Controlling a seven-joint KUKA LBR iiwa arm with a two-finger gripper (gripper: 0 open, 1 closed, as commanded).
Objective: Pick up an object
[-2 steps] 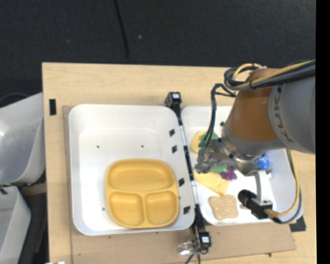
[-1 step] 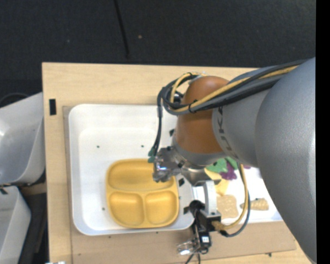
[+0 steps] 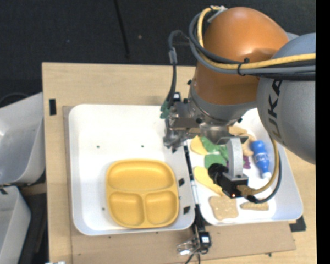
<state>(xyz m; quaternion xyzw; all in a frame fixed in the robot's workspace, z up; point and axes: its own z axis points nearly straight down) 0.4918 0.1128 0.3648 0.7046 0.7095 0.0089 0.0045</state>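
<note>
Arm over the right bin.
The arm [image 3: 242,54] hides the right bin's [image 3: 286,202] far edge. A yellow plate [image 3: 142,192] sits at the left bin's [image 3: 115,131] near edge. A banana [image 3: 206,179], toast [image 3: 223,208] and a blue bottle [image 3: 259,154] lie in the right bin. I cannot tell whether the gripper [image 3: 177,136] is apart or together.

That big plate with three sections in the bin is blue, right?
Not quite. The divided plate is yellow, not blue. The rest is right: it has three sections and lies in the white bin, the one on the left of the camera view.
</note>
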